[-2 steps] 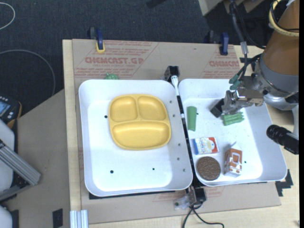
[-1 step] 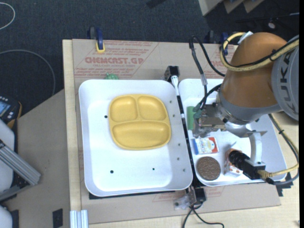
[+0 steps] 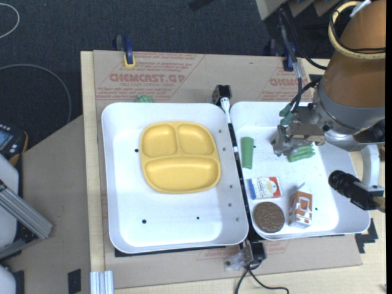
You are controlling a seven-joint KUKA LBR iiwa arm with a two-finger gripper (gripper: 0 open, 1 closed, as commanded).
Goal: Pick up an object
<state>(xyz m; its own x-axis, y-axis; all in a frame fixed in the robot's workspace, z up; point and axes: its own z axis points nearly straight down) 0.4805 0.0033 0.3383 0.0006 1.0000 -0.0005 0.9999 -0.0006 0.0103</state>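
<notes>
Gripper (image 3: 293, 141) position is over the far part of the right bin (image 3: 343, 225), directly above a green object (image 3: 302, 154) that pokes out beneath it on its near-right side — whether that object sits between the fingers, or whether they are apart or together, cannot be told from this angle. Arm (image 3: 358, 60) enters from the right with its orange band high and the wrist angled down and left toward the bin. Elsewhere in that bin lie a green cylinder (image 3: 247, 152) to the gripper's left, a small carton (image 3: 265, 188), a brown round lid (image 3: 269, 217) and an orange box (image 3: 301, 208) — all nearer; the left bin (image 3: 122, 213) holds a yellow divided plate (image 3: 180, 157).
</notes>
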